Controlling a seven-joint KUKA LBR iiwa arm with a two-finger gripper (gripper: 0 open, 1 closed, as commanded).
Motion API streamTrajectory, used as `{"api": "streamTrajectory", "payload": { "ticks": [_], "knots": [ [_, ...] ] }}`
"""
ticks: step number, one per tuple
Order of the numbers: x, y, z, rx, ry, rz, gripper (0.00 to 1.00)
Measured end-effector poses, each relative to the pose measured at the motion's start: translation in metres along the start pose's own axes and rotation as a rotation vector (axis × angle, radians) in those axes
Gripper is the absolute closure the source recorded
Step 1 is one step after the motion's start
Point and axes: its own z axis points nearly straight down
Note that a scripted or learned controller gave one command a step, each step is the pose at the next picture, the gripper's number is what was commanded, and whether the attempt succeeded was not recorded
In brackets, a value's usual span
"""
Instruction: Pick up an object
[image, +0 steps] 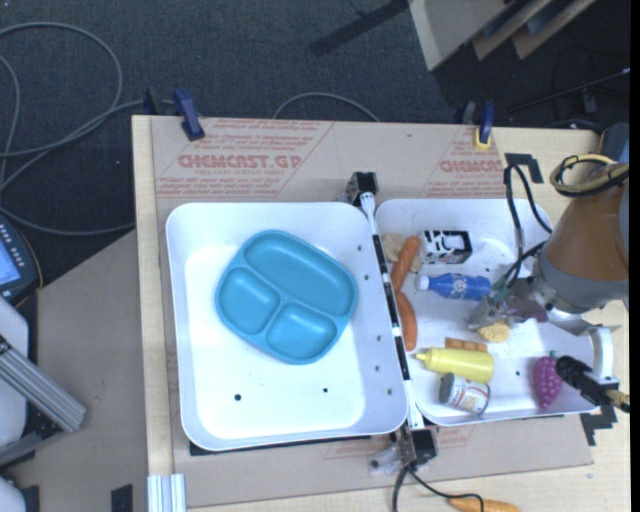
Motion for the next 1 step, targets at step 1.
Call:
{"api": "streamTrajectory", "payload": {
  "ticks": [1],
  "knots": [
    [0.0409, 0.0734, 0.0104, -0.004, 0.0, -0.008, 1.0]
  ]
}}
